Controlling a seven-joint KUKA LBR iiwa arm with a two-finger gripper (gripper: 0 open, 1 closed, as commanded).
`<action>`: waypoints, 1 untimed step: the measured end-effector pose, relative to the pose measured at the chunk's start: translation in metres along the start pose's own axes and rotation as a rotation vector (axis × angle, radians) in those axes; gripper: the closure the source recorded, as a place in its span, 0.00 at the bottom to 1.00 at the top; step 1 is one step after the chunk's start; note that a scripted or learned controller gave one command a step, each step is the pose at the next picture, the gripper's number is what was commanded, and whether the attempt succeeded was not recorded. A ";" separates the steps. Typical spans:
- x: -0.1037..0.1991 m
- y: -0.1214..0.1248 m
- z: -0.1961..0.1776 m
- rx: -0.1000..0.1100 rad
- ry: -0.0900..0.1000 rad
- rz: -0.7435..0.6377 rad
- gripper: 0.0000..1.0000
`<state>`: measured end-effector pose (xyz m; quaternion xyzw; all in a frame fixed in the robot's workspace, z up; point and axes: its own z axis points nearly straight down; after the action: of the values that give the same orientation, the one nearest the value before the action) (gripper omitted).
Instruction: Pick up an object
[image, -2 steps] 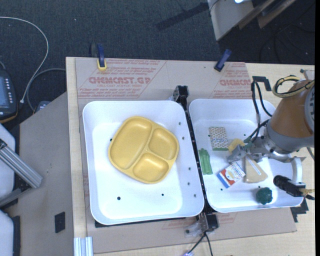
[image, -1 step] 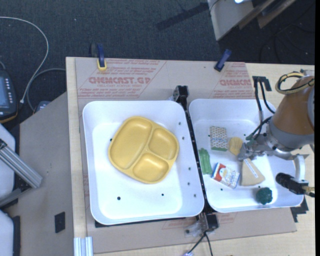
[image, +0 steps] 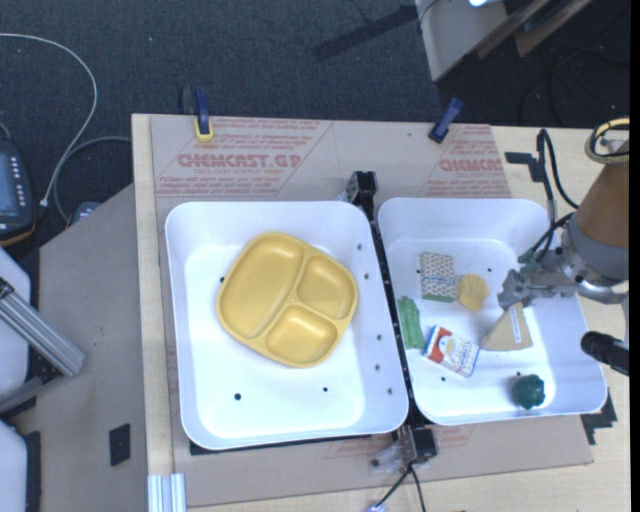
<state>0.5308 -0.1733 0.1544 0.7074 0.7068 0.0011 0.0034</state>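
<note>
The right bin (image: 480, 212) holds several small objects. A grey patterned pad (image: 435, 273) lies beside a yellow lump (image: 471, 291). A green stick (image: 409, 322) runs along the bin's left wall, with a red and white carton (image: 450, 351) next to it. A tan wedge (image: 508, 333) lies just below my gripper (image: 517, 290), which hangs over the bin's right half, right of the yellow lump. A dark green ball (image: 528, 390) rests near the front right corner. The gripper's body hides the wedge's upper tip.
The left bin (image: 190, 330) carries a yellow divided plate (image: 287, 298). A black latch (image: 362, 185) sits between the two bins at the back. The arm (image: 605, 225) enters over the right bin's right wall. Blue clamps (image: 445, 118) hold the board's far edge.
</note>
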 end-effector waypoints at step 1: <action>0.008 -0.005 -0.055 0.000 0.001 -0.002 1.00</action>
<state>0.5257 -0.1655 0.2095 0.7066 0.7076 0.0013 0.0029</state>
